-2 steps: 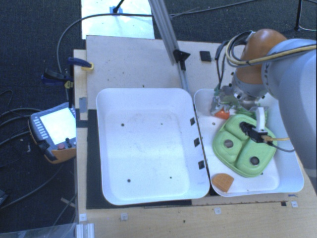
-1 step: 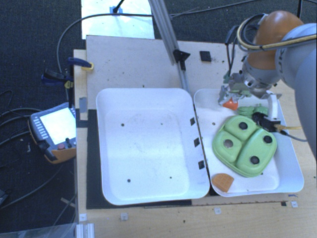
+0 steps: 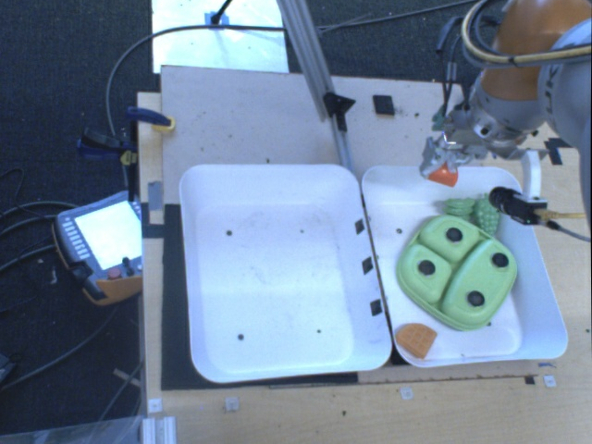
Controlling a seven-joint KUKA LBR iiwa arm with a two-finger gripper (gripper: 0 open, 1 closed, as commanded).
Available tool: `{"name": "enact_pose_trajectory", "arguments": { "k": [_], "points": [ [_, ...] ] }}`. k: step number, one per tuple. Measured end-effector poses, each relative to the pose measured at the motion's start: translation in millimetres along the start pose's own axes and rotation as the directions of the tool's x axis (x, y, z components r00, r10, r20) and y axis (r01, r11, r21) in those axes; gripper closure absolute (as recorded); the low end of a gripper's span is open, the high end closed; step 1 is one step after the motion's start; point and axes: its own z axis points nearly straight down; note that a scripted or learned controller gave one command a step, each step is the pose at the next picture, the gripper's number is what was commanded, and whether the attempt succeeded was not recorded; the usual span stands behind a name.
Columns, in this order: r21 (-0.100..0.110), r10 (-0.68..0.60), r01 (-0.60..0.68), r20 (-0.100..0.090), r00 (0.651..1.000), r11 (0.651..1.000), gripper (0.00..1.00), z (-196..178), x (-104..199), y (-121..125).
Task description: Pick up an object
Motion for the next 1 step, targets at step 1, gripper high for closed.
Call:
{"name": "enact_pose_trajectory", "arguments": {
  "k": [1],
  "points": [
    [0.004,0.000,0.000,0.000,1.000,1.000,1.00,-23.5,0.1,1.2]
  ]
}}
